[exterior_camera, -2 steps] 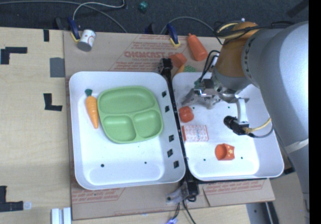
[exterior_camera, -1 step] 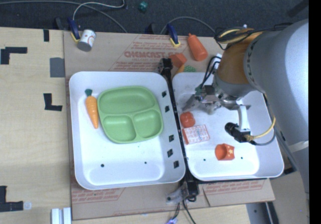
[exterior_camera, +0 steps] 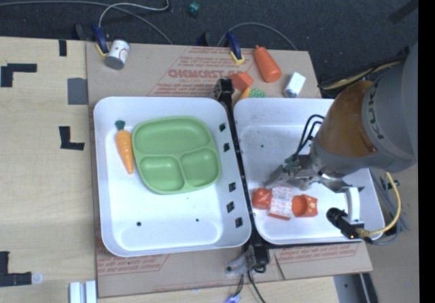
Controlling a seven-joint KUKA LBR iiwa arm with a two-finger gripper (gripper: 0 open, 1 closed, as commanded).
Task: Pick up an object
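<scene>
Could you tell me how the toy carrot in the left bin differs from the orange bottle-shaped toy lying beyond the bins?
The toy carrot tapers to a point and has a green top; the orange bottle-shaped toy is stubbier, with a rounded body.
The carrot lies in the left bin, beside the green divided plate; the bottle lies on the cardboard.
Both are orange and lie flat.

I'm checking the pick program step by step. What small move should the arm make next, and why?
Probably a short descent: the gripper hangs in the right bin just above the red and white items, with nothing visibly between its fingers.
</scene>
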